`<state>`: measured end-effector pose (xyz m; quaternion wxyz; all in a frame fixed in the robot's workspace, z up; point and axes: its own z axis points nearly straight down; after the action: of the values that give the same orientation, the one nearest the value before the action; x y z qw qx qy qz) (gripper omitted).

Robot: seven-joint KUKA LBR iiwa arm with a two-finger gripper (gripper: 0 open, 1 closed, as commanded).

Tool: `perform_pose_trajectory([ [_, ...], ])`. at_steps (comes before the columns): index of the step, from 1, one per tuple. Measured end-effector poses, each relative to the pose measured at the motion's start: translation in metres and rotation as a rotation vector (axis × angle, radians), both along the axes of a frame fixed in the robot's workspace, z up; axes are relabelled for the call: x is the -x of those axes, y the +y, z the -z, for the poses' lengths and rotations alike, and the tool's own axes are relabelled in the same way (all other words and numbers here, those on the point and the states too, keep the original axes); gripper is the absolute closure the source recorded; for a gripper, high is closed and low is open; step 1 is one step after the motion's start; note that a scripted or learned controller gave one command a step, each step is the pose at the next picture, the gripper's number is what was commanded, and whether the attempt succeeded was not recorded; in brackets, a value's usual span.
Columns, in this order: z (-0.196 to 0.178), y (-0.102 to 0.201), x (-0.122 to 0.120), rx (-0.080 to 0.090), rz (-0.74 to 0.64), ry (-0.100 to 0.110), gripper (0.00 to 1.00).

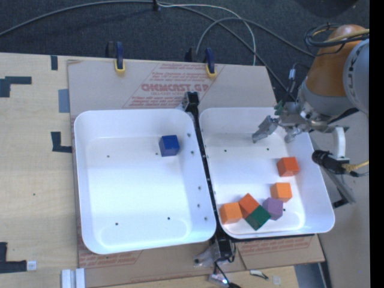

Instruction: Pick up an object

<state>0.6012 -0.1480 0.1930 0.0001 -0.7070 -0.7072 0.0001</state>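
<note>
A blue cube (170, 144) lies alone in the left bin (96, 161), towards its back. The right bin (240, 161) holds several blocks: an orange cube (288, 166) near its right wall, another orange cube (281, 191) below it, and a tight cluster at the front made of a purple cube (273, 207), a green cube (257, 217), a red-orange cube (248, 204) and an orange cube (230, 212). My gripper (274, 134) hangs over the back of the right bin, open, with nothing between its fingers (261, 130). It is well behind the blocks.
A black divider (202, 155) runs between the two bins. Blue and yellow clamps (119, 57) hold the cardboard sheet at the back. Cables (240, 29) loop behind the bins, and a black fitting (324, 159) juts in at the right bin's right edge.
</note>
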Motion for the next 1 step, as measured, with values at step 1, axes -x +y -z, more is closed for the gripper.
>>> perform_pose_trajectory([
  [1, 0.0635, 0.0016, 0.0023, -0.001, 0.0, 0.006, 0.0],
])
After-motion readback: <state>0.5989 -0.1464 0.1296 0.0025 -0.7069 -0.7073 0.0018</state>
